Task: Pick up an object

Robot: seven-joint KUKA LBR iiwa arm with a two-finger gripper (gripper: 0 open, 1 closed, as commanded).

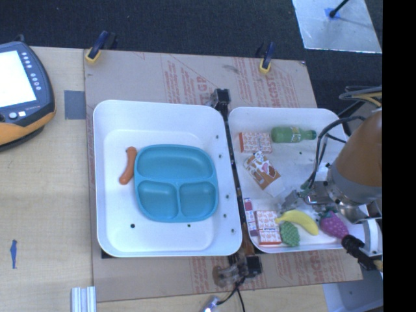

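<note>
Arm (361, 164): cut off at right edge; covers right bin's (260, 114) far side. Purple grapes (334, 226): partly hidden under wrist. Box labels (267, 225): print too small to read. Pendant (19, 96): cropped at left edge.

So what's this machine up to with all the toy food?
A robot arm reaches in over the right bin, its gripper low among the toys near a banana and purple grapes. It is meant to pick something up; nothing visibly sits in its grip. The left bin holds a blue divided plate and a hot dog.
</note>
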